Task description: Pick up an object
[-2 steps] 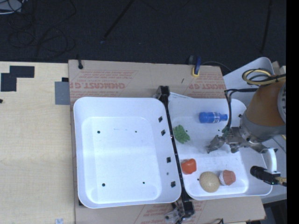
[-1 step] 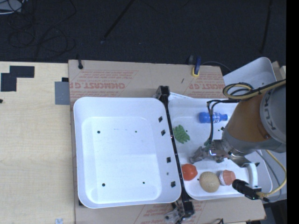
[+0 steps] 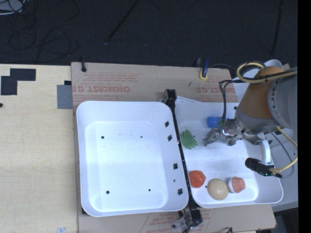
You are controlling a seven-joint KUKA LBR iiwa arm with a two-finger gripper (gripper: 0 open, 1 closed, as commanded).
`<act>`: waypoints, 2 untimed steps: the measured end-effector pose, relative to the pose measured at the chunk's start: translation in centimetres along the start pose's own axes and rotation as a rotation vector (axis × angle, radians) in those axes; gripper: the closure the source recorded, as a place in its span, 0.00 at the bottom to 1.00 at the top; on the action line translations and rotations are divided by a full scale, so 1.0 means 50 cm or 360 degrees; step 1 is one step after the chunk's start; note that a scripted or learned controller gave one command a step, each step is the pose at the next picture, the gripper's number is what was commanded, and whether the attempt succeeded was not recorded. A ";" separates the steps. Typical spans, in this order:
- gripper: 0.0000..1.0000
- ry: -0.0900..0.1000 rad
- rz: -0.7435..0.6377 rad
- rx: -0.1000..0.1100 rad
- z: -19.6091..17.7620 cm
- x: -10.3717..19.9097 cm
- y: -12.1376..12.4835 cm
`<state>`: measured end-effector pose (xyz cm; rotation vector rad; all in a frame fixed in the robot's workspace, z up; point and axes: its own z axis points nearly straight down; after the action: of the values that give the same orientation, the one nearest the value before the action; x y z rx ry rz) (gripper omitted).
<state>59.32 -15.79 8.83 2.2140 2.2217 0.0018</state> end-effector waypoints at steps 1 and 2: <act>0.00 0.0000 0.0005 0.0001 -0.054 -0.103 0.075; 0.00 0.0008 0.0008 0.0018 -0.064 -0.110 -0.060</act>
<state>56.32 -21.31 12.05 2.2275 2.2242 -0.0055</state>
